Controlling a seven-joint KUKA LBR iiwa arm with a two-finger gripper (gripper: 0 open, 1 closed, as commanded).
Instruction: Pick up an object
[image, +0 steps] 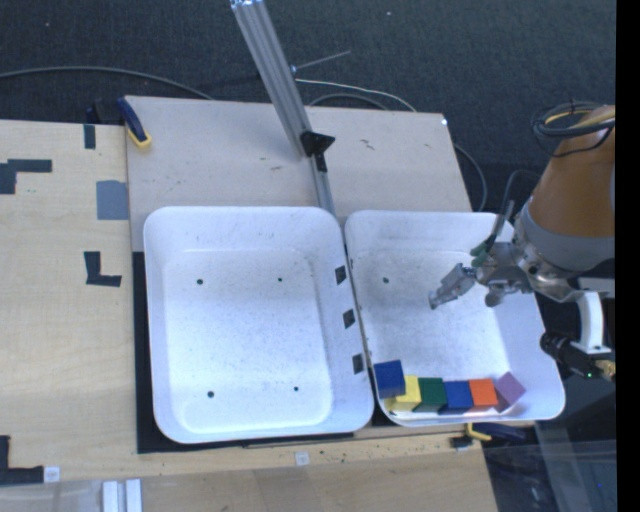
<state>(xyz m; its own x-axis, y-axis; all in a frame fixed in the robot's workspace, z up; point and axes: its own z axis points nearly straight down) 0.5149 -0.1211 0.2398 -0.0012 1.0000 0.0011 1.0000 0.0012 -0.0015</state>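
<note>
Several blocks crowd the right bin's near wall, so the gripper above them, fingers apart and empty, may jam against neighbours.

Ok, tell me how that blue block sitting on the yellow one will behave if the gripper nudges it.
The blue block sits atop the yellow block, so a sideways nudge would probably slide or topple it off. Its flat faces suggest it won't roll. It looks rigid and small, likely light. Being near the right bin wall, it may jam rather than travel far.
</note>
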